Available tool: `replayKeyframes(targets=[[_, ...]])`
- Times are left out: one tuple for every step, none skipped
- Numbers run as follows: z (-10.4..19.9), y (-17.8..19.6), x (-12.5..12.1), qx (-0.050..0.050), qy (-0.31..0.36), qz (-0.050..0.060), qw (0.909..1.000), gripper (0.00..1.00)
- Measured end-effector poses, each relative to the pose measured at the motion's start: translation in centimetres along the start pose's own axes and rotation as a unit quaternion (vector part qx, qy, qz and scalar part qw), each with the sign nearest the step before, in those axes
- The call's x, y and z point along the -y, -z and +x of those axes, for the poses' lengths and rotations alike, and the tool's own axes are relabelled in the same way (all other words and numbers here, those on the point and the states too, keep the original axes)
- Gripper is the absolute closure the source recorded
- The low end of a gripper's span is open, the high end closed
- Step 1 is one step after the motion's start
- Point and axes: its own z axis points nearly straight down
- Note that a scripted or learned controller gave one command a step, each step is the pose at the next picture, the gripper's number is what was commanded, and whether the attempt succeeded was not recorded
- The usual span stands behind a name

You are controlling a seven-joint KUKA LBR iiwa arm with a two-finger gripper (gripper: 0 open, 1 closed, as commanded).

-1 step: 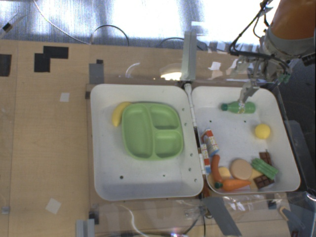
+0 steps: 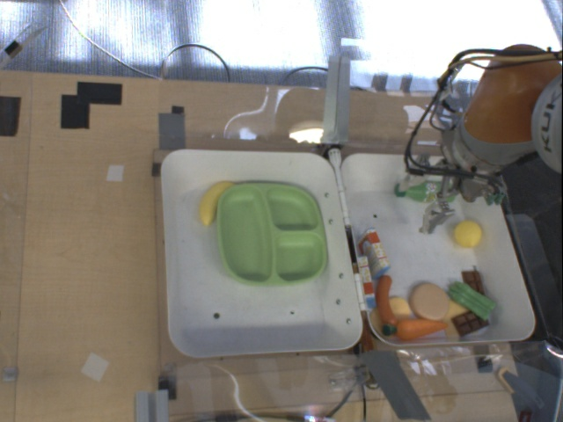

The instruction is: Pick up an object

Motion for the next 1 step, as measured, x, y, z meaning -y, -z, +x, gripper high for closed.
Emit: replayKeyframes(targets=[[2.48, -3.04, -7.62, 0.007, 0.125, 0.003, 0.9921, 0.00]])
